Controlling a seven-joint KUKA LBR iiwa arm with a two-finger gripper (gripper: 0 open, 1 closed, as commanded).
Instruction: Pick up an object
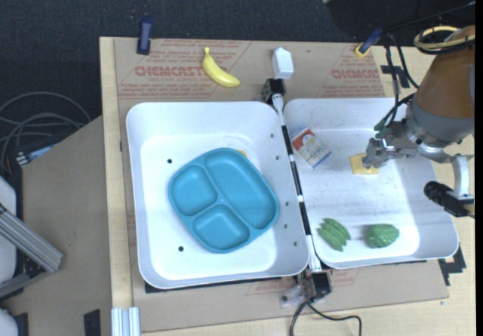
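Note:
The right bin (411, 198) holds a small yellow block (364, 167), a red and white carton (310, 147), a ridged green leafy piece (333, 233) and a green lumpy vegetable (383, 235). My gripper (375, 155) hangs low in the right bin, right at the yellow block's upper edge, with the grey arm and orange band (453, 93) behind it. A blue divided plate (221, 198) lies in the left bin (151, 146).
A yellow banana (218, 71) lies on the cardboard bench behind the left bin, near a white clip (283, 63). A black divider rail (290, 168) runs between the two bins. Cables hang at the upper right beside the arm.

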